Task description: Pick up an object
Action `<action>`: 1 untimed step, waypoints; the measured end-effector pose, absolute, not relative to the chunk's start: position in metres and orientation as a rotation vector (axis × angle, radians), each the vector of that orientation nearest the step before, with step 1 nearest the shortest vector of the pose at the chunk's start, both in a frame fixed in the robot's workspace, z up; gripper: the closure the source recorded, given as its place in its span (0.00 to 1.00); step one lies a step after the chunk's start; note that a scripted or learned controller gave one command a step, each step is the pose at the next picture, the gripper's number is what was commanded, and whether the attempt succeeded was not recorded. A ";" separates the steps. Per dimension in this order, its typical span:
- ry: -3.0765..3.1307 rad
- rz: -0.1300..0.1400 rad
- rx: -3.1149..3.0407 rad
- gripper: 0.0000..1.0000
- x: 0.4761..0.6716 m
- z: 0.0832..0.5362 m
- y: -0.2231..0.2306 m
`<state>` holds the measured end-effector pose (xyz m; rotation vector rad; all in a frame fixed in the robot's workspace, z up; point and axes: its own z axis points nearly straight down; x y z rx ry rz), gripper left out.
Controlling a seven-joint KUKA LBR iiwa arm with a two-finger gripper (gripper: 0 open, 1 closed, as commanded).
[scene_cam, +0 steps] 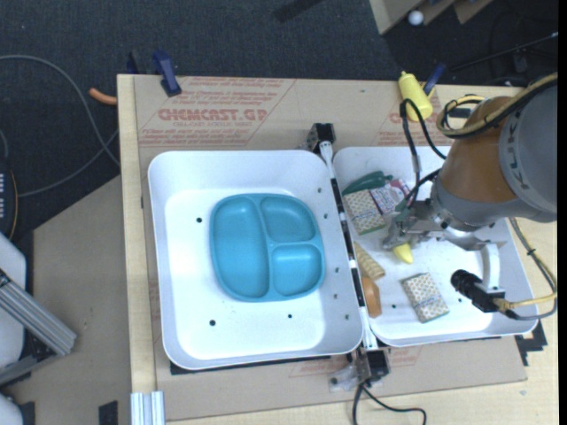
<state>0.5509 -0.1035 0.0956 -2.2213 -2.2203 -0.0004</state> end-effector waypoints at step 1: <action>-2.225 -0.004 -2.221 1.00 0.536 0.202 -0.053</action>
